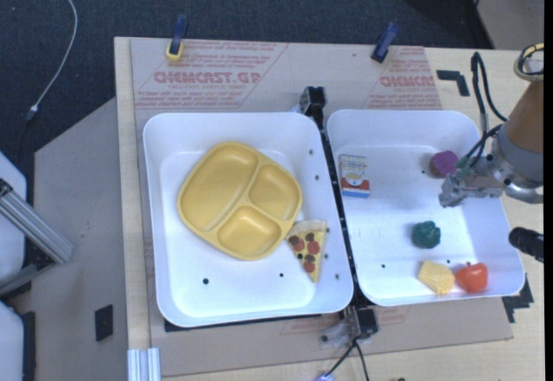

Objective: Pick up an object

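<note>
In the right bin [389, 130] lie a small white and orange carton [354, 174], a purple ball-like piece [443, 163], a dark green lump [425, 234], a yellow corn-like piece [436, 276] and a red tomato-like piece [472, 276]. The left bin [164, 198] holds a yellow divided plate [239, 199] and a toy pizza slice [309, 247]. My gripper [463, 189] hangs over the right bin's right side, just below and right of the purple piece. I see nothing held in it.
The bins sit side by side on a cardboard-covered bench [216, 68], with blue clamps [384, 41] at its far edge. A black bracket [313, 99] stands between the bins at the back. Cables run along the right side.
</note>
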Robot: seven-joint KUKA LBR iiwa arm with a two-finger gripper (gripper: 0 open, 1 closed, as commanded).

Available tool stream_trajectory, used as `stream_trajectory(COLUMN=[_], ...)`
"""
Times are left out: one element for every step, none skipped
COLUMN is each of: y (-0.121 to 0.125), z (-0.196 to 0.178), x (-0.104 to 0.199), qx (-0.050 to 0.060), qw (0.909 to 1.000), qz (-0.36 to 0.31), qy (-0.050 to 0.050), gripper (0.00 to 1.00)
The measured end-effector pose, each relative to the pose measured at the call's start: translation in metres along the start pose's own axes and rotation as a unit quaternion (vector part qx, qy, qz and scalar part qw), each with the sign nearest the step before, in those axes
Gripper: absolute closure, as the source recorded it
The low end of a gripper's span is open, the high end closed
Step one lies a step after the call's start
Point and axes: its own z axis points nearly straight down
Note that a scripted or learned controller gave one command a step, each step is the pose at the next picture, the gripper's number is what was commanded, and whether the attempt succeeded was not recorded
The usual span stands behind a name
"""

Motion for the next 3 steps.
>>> stream_trajectory(y=[0.006, 0.006, 0.021], z=[-0.044, -0.055, -0.062], x=[-0.004, -0.005, 0.054], qx=[0.0, 0.001, 0.001], qw=[1.0, 1.0, 1.0], qz=[0.0, 0.0, -0.002], qy=[0.0, 0.0, 0.001], gripper=[1.0, 1.0, 1.0])
